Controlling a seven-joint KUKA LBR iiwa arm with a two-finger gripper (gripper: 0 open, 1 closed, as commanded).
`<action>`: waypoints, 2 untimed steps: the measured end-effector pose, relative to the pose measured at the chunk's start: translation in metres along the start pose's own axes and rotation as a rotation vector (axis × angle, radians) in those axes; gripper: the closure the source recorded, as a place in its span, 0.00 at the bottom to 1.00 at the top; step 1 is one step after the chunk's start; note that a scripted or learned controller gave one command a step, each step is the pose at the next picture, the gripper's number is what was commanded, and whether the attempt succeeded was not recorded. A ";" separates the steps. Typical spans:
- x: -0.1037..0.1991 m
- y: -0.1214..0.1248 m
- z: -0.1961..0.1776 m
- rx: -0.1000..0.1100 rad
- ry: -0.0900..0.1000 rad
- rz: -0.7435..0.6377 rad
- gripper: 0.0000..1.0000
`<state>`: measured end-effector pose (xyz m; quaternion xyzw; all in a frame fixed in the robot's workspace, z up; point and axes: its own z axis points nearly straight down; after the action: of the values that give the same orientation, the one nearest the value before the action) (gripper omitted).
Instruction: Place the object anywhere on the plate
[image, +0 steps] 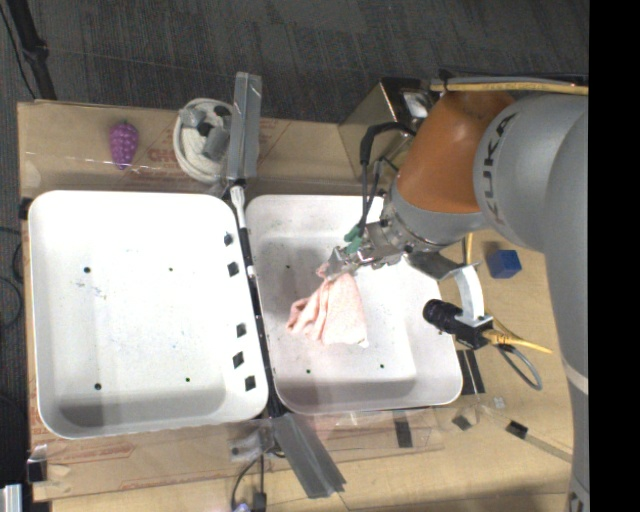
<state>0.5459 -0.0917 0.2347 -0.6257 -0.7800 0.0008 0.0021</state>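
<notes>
The gripper (348, 256) is pinching the pink cloth (330, 308) by its top corner, so it's hanging limp over the right bin (432, 372), near the worktop's middle.

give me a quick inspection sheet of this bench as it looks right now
surface: brown bench with left white bin and right white bin side by side
job's things: pink-and-white cloth hanging over the right bin, its top corner at the gripper; no plate seen
clutter: purple grape-like object, white cable coil, blue block on the bench
grippers: gripper above the right bin, pinching the cloth's top
cables: yellow cable at the right bin's edge
surroundings: dark floor beyond the bench
</notes>
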 end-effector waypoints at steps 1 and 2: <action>0.002 0.001 0.003 0.001 0.001 -0.007 1.00; 0.043 0.030 0.013 0.002 0.000 -0.412 1.00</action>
<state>0.5660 -0.0429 0.2220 -0.4531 -0.8914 0.0011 0.0029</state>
